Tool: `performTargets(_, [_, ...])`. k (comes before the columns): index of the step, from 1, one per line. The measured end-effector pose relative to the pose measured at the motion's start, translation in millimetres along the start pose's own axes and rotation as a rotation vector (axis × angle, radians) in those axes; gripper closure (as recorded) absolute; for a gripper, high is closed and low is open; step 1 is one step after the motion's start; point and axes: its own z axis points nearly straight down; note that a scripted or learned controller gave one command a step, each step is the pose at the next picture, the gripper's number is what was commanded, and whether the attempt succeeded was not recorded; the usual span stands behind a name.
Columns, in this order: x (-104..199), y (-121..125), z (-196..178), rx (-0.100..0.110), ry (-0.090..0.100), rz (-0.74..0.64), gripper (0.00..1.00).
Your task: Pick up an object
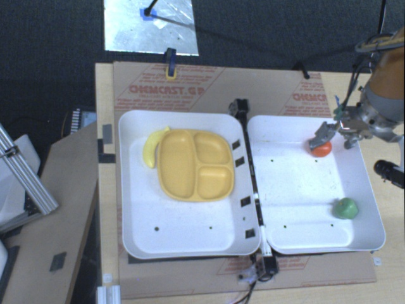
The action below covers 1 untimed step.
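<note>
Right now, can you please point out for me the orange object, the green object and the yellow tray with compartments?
orange object [321, 149], camera view, on its visible lower half below the gripper.
green object [345, 208], camera view, on its middle.
yellow tray [179, 164], camera view, on the floor of its large left compartment.

Orange-red object [321, 149] near right bin's [304, 239] far edge, under gripper [337, 133].

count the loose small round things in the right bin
2. A small orange-red round object lies near the far edge of the shallow white right bin, just under the pincer. A small green round object lies near the bin's front right corner.
</note>
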Motion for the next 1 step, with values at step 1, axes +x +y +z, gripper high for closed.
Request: performTargets(1, [0.2, 2.2, -5.6, -0.010, -0.002, -0.002, 0.00])
